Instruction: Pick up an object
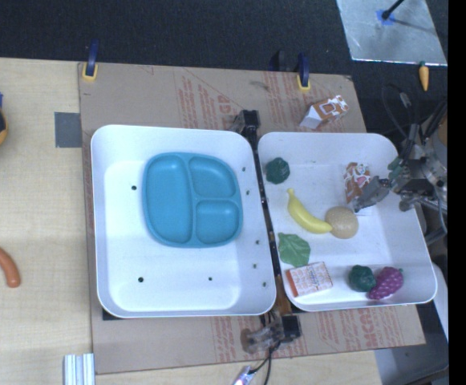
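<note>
Nearest me, a small red-and-white carton (309,278) lies untouched in the right white bin (409,239). My gripper (374,191) sits low beside a printed packet (354,180); I cannot tell its grip. Nothing looks lifted yet.

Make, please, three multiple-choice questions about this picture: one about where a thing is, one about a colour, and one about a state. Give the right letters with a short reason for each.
1. Where does the blue divided plate lie?
A. in the left bin
B. in the right bin
C. on the bare bench

2. What colour is the banana?
A. red
B. yellow
C. black

3. How does the banana stand to the beige ball?
A. in another bin
B. right beside it
C. on top of it

Answers:
1 A, the plate rests on the floor of the left bin.
2 B, it is plainly yellow.
3 B, the banana's end meets the ball in the right bin.
</note>
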`<state>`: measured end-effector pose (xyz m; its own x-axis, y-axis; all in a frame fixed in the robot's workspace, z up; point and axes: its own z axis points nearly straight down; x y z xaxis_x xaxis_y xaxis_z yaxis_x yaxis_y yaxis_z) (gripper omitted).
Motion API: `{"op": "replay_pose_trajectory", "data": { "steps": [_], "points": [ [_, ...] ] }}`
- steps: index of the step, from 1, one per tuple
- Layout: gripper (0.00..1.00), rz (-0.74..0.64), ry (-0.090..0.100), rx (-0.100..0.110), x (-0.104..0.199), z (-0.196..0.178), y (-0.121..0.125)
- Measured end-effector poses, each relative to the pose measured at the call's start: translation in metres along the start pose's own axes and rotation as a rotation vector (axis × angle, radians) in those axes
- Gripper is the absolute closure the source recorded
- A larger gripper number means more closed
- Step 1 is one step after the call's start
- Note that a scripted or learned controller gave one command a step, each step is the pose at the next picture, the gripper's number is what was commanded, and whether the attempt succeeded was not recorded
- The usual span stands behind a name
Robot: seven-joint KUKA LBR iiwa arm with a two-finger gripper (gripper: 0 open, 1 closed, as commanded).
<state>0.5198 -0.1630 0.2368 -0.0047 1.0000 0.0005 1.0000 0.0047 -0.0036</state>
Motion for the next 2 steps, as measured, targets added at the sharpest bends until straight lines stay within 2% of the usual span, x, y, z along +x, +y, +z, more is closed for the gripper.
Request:
{"op": "replay_pose_trajectory", "data": {
  "steps": [1, 2],
  "points": [
    [0.0, 0.002, -0.004, -0.01, -0.04, 0.141, 0.033],
    [0.0, -0.002, 0.0, -0.001, 0.026, 0.144, 0.116]
  ]
}}
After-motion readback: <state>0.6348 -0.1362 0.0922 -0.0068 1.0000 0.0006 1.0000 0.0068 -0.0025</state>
